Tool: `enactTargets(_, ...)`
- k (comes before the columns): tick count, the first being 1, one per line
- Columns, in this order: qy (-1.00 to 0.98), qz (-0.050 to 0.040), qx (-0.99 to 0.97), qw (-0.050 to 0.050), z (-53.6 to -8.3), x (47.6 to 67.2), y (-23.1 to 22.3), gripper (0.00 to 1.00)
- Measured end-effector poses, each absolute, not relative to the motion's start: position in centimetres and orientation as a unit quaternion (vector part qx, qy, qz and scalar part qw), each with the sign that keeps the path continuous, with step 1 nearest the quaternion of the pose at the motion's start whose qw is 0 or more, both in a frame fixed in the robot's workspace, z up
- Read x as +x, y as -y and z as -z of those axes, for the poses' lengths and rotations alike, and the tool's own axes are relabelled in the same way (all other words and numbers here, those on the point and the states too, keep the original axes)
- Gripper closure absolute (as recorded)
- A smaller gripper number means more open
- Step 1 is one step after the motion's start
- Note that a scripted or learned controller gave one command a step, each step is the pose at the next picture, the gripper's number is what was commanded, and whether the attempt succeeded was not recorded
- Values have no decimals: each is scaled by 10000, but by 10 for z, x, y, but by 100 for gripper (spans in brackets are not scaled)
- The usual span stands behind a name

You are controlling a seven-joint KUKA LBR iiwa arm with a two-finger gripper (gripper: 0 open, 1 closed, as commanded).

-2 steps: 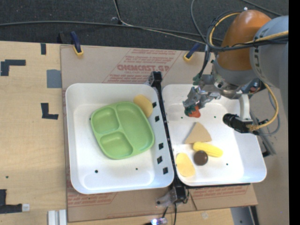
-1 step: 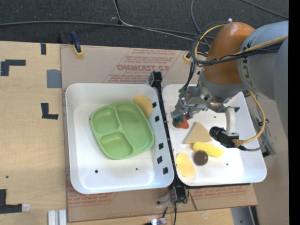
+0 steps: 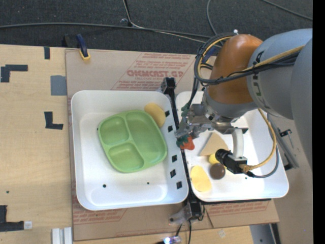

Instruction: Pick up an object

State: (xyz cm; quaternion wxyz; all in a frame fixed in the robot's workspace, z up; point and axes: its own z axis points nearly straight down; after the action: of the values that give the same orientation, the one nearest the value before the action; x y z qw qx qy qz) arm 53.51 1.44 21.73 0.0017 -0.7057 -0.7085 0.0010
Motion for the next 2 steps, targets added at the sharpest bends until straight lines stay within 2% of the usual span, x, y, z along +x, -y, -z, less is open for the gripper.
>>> enactTargets(1, 7092, -6, -7050, 16, -225, 518, -55, 100)
enactTargets(2, 7089, -16, -7053, 20, -217, 489, -98, 100)
